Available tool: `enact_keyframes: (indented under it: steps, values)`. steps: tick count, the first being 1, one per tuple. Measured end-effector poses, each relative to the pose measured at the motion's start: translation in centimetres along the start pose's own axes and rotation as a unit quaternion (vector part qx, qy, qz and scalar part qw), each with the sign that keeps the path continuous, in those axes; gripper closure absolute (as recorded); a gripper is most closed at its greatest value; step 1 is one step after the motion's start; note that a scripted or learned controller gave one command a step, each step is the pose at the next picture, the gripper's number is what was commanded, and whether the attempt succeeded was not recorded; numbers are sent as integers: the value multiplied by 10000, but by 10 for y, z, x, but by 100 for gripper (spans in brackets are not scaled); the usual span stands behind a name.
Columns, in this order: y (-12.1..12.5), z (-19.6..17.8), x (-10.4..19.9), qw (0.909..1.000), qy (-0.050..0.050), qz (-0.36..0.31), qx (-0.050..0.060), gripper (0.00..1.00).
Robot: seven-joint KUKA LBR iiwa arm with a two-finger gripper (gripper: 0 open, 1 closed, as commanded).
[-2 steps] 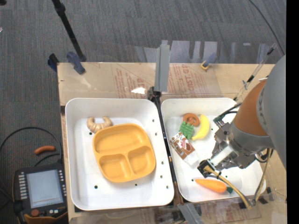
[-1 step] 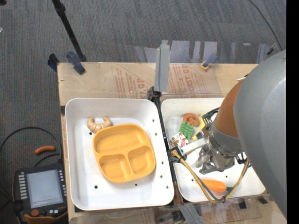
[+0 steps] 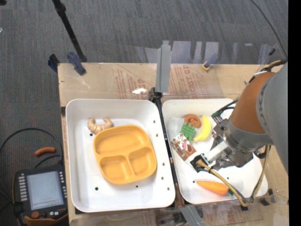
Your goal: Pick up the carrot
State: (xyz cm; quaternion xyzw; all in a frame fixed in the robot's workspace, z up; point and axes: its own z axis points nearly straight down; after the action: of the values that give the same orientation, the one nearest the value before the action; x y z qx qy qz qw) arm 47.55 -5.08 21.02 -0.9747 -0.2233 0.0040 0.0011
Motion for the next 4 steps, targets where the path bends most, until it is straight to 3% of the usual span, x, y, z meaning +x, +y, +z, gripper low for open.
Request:
enact_keyframes:
  steps: [1, 2, 3, 4]
  values:
    - [-4, 6, 1, 9935, -6, 1134, 5, 100]
    - [10, 26, -5, 9969, 3, -789, 7, 100]
    - [63, 9, -24, 9994, 2, 350, 7, 100]
    - [66, 112, 59, 9942, 1, 1078, 8, 100]
